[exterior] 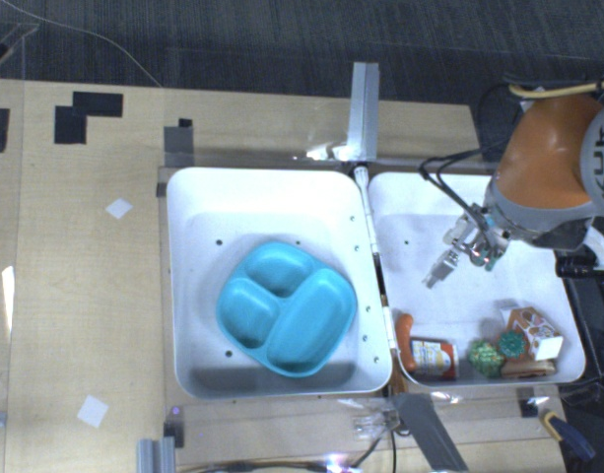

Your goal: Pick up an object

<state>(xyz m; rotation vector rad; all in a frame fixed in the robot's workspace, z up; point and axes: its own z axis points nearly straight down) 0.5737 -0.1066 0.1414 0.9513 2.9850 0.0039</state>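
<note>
Along the front edge of the right bin (420, 215) lie several small objects: a red and white packet (432, 356), a green ball (485, 359), a small teal round piece (511, 344) and a brown and white box (534, 329). My gripper (441, 260) hangs over the middle of this bin, tilted toward the lower left, well above and behind those objects. It is open, with nothing between its fingers. The grey arm with its orange band (543, 156) reaches in from the right.
The left bin (193, 225) holds a large blue divided dish (287, 308) toward its front. A raised divider (372, 264) separates the two bins. A metal post (364, 116) stands behind them.
</note>
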